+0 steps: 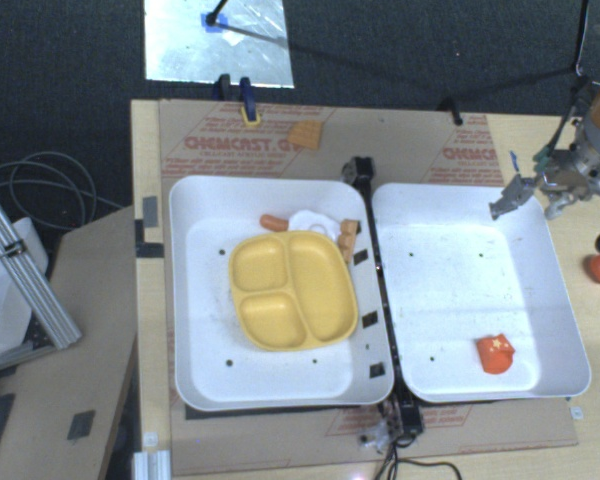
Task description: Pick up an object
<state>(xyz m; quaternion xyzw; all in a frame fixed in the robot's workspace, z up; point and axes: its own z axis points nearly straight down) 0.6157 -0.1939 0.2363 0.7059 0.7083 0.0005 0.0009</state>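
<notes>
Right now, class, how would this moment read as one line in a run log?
hand: above right bin's far right corner, holding nothing | orange object: right bin, near side | yellow divided plate: left bin | pick: not yet done

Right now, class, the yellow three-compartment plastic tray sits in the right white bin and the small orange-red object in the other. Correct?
Not quite: the camera view shows the yellow three-compartment plastic tray in the left white bin; the small orange-red object lies in the right white bin.

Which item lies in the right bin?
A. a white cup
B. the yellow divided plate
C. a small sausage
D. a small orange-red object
D: the small orange-red object lies alone near the front of the right bin; the yellow divided plate is in the left bin.
</notes>
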